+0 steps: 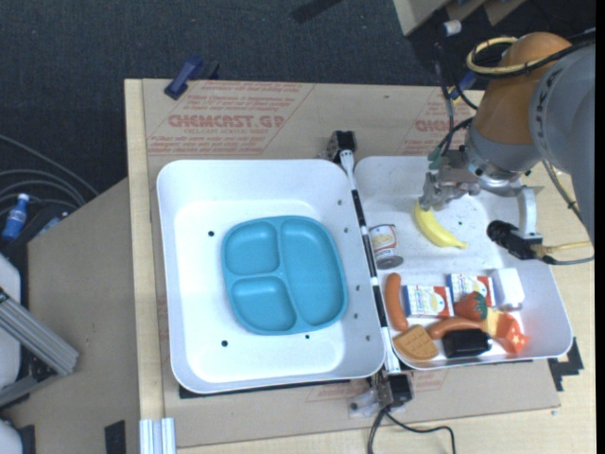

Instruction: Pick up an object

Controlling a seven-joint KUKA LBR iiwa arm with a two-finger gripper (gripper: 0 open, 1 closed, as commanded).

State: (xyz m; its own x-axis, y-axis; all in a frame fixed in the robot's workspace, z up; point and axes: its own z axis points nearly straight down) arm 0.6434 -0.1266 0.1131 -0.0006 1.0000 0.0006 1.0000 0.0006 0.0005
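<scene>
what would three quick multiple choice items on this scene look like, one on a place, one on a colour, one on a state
1. Where does the banana lie?
A. in the right bin
B. on the divided plate
C. on the bare bench

2. What colour is the divided plate in the left bin?
A. red
B. blue
C. yellow

3. How does the gripper stand to the banana?
A. far off over the left bin
B. low over the banana's upper end
C. lifted high, banana hanging from it

Answers: 1 A, it rests on the right bin's white floor. 2 B, its compartments are light blue. 3 B, the gripper sits just above the banana, which lies flat.
</scene>
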